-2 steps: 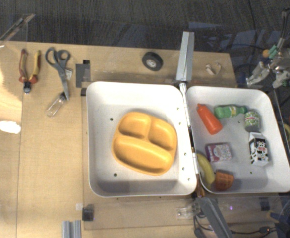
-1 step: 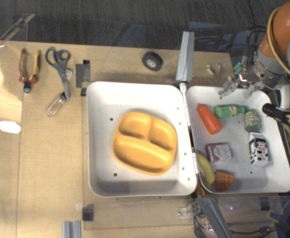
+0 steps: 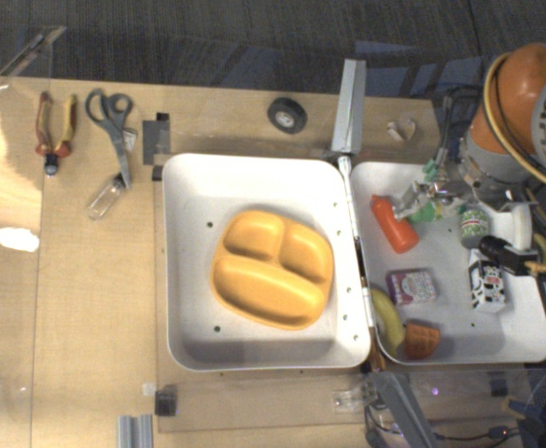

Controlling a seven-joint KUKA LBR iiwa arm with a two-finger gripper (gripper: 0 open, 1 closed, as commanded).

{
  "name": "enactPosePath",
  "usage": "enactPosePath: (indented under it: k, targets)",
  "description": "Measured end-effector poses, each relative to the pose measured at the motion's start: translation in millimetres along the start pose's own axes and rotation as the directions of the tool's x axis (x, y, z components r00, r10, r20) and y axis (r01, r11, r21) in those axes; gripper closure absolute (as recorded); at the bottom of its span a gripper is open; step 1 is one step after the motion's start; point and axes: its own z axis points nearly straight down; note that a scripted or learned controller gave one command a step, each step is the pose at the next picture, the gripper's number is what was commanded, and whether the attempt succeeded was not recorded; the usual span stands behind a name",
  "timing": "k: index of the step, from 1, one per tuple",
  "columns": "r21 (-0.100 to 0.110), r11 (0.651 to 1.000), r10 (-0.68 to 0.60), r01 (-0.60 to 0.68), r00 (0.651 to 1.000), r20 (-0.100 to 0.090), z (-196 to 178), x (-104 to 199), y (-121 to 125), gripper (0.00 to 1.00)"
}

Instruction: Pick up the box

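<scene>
the box (image 3: 412, 287) we take to be the small purple carton lying flat on the floor of the right bin (image 3: 534, 348), toward its near left part. it sits slightly askew, its broad printed face up. we judge it light and fairly stiff, thin card that would dent under a hard squeeze, with a glossy face that may be a little slippery. the sensible hold, in our view, is across its two shorter-spaced edges from above, fingers coming down on either side, since the flat top gives nothing to pinch.

just beside it, nearer the bin's left wall, lies a banana (image 3: 388, 317), and next to that a reddish-brown piece (image 3: 421, 340); both are close enough that a descending finger could nudge them. further back is an orange carrot-like piece (image 3: 394, 223), well apart from the box. to the right stands a black-and-white cow-patterned carton (image 3: 488, 286), also box-like, so there is some risk of mistaking the target.

the gripper (image 3: 420, 197) hangs over the far part of the right bin, amid green items; we cannot tell how it is set. the left bin (image 3: 189, 250) holds a large yellow moulded form (image 3: 273, 267).
</scene>
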Motion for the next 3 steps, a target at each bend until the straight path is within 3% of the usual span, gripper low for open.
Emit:
enactPosePath:
  k: [1, 2, 3]
  targets:
    - [0.0, 0.984, -0.178, 0.178, 0.984, 0.0, 66.4, 20.8, -55.0, 0.0]
    - [-0.001, 0.961, -0.277, 0.277, 0.961, 0.0, 53.6, 42.6, -114.7, 0.0]
    - [-0.029, 0.995, -0.096, 0.096, 0.995, 0.01, 72.2, 40.4, -113.9, 0.0]
